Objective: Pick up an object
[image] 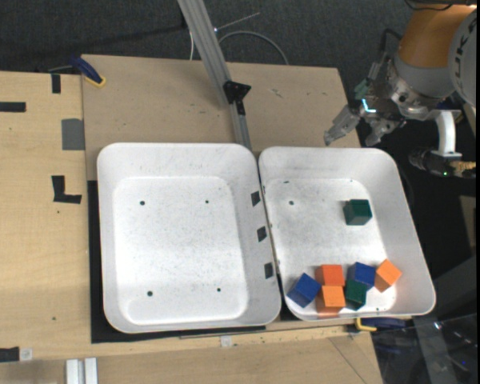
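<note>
Our gripper hangs with fingers spread wide and holding nothing, just beyond the right bin's far rim. The dark green block sits alone in that bin; we judge it light, rigid and best pinched across two flat opposite faces.

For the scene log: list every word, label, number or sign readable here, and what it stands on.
No text can be read in the camera view.
The white bins, the blocks and the claw bear no lettering.
Black tape marks on the bench are plain shapes, not letters.
</note>
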Robot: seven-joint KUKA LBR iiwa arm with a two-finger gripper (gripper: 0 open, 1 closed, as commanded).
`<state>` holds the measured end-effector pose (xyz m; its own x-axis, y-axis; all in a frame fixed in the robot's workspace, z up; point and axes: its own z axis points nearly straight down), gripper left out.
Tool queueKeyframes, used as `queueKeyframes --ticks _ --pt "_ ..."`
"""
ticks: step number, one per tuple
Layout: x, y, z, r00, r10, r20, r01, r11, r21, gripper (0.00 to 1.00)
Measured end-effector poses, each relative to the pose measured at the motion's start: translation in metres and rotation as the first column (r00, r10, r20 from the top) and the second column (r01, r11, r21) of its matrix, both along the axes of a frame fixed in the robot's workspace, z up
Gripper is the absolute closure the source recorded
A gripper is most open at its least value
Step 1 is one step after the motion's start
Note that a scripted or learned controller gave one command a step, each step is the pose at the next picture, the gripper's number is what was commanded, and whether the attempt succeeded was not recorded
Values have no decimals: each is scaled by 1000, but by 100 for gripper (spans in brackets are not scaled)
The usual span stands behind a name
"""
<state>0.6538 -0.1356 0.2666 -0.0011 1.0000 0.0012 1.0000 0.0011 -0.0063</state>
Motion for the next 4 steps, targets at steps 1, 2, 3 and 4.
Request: queueKeyframes --ticks 1,2,3,4 --pt "1 0 3 1000 1 5 -1 1000 -2 0" --pt "-8 0 -44 1000 0 0 0 1000 -2 0" --pt "-7 2 -88 1000 1 0 -1 1000 -2 0" --pt "-8 -4 -151 1000 0 -2 0 1000 -2 0"
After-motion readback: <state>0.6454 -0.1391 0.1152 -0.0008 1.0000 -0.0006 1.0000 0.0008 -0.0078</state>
